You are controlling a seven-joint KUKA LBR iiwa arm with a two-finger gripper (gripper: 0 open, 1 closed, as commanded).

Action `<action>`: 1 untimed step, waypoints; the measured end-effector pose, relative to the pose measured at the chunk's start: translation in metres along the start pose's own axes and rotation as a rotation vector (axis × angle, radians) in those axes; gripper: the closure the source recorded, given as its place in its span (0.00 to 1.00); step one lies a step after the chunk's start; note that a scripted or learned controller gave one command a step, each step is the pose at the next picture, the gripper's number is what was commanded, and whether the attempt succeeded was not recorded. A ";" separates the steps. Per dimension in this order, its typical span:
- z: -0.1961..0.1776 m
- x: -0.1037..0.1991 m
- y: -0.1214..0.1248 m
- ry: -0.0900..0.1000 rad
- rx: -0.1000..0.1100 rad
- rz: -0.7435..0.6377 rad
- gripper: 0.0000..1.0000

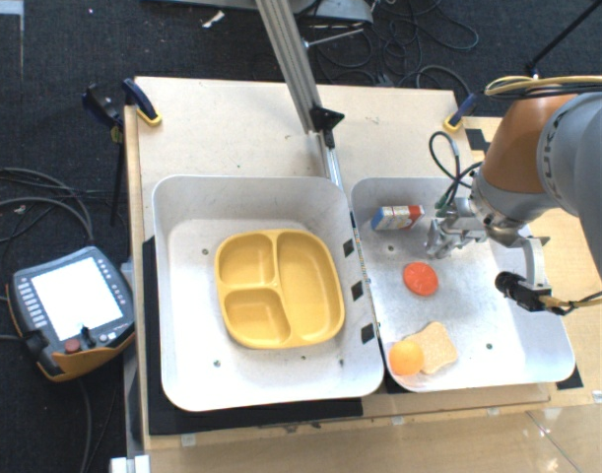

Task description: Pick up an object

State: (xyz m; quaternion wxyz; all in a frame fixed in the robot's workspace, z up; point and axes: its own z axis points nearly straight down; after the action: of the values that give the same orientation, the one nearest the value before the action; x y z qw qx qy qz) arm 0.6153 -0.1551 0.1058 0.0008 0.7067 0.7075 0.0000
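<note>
My gripper (442,244) hangs over the right bin (537,348), near its upper middle. A red round object (421,278) lies on the bin floor just below and left of the gripper, apart from it. A small white can with a red end (397,217) lies on its side to the gripper's upper left. An orange ball (406,357) and a tan slice of bread (436,347) rest together at the bin's front left corner. Nothing shows between the fingers.
The left bin (182,363) holds a yellow divided plate (279,288). A slanted metal pole (293,52) stands behind the bins. A black clamp (522,292) sticks out beside the wrist on the right. A teach pendant (72,308) lies off the bench at left.
</note>
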 end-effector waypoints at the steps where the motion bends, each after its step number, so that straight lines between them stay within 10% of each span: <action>1: -0.064 0.001 0.002 0.000 -0.005 -0.001 1.00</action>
State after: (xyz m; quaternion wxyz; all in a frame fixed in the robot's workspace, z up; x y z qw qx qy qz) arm 0.6172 -0.1544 0.1700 0.0028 0.7062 0.7080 0.0017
